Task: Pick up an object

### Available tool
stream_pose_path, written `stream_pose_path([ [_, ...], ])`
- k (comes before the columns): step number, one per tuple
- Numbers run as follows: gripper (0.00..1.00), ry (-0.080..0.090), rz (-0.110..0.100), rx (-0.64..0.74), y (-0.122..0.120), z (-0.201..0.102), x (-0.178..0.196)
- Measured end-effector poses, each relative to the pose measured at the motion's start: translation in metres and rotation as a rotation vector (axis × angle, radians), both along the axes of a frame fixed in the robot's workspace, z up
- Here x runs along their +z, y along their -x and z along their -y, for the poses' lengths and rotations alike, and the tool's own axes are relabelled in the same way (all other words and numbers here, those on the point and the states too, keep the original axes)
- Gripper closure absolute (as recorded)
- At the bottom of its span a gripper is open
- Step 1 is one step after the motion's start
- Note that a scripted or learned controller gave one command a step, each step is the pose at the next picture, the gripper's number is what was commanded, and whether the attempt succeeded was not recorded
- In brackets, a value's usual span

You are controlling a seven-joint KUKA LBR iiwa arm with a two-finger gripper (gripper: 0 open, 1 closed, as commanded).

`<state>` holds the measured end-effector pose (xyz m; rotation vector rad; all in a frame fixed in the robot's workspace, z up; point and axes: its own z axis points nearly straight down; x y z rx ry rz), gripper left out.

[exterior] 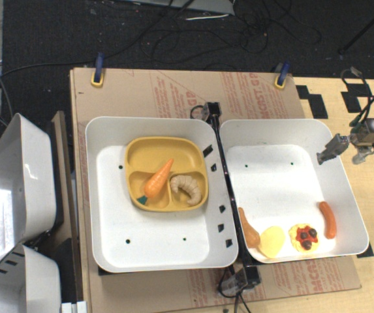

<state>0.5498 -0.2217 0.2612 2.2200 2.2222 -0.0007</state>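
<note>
My gripper [346, 151] hangs at the right rim of the right bin [271, 135], open, with nothing between its fingers. Toy foods lie along that bin's front: a red-orange sausage [329, 219], a small yellow tart with red and dark toppings [304, 237], a pale yellow round piece [272, 240] and a brown drumstick-like piece [247, 227]. The sausage is nearest to the gripper, below and slightly left of it. In the left bin [108, 227] a yellow divided plate [141, 152] holds an orange carrot [158, 178] and a beige curled shrimp [187, 188].
Both bins sit on a cardboard sheet [173, 90] held by two clamps at the back. Black clips join the bins along the middle seam [220, 175]. More white bins [14, 181] stand off the bench at the left. Cables run across the dark floor behind.
</note>
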Motion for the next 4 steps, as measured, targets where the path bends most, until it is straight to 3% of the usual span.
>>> stream_pose_path([
  [3, 0.0, -0.002, -0.005, -0.002, 0.004, -0.011, -0.164],
  [4, 1.0, 0.0, 0.001, -0.001, 0.002, -0.011, -0.15],
])
